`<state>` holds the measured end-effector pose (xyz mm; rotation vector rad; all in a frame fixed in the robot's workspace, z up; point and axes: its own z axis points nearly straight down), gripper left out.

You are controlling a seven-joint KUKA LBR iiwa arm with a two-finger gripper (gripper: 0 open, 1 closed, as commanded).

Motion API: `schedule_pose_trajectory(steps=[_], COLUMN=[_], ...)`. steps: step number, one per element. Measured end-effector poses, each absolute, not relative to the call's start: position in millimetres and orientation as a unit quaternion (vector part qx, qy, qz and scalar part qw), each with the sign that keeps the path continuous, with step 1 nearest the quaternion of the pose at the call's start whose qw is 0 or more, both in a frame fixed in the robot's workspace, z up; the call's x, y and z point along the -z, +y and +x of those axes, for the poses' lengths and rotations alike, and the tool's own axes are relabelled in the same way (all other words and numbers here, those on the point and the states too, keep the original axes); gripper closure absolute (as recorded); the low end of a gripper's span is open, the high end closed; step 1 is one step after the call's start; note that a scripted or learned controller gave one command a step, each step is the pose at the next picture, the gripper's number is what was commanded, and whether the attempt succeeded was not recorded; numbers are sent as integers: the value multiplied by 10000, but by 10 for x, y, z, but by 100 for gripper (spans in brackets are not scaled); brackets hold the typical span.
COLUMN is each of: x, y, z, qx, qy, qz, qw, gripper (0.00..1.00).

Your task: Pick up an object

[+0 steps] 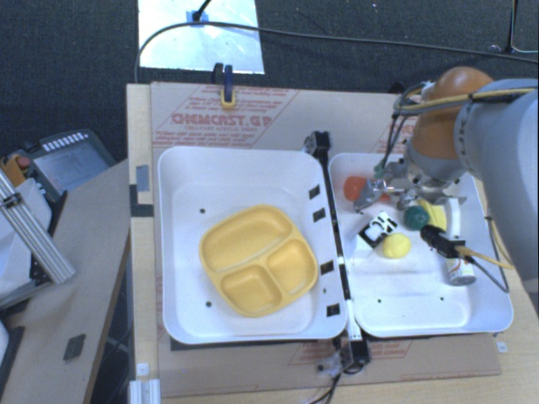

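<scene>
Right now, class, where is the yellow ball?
The yellow ball lies in the right bin, near its middle, just below the black-and-white tag and left of the small bottle.

A yellow divided plate (257, 261) lies in the left bin (181, 175). The gripper (389, 194) hangs over the right bin's (421, 310) far edge, near a yellow ball (396, 246) and green ball (415, 218).
</scene>
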<state>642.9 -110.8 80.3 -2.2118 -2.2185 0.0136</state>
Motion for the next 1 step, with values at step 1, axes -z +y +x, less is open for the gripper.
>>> schedule_pose_trajectory(steps=[1], x=[-945], y=[-1102], z=[6457], qx=[-12], qy=[-7090], qz=[-7052], qw=[12], gripper=[100])
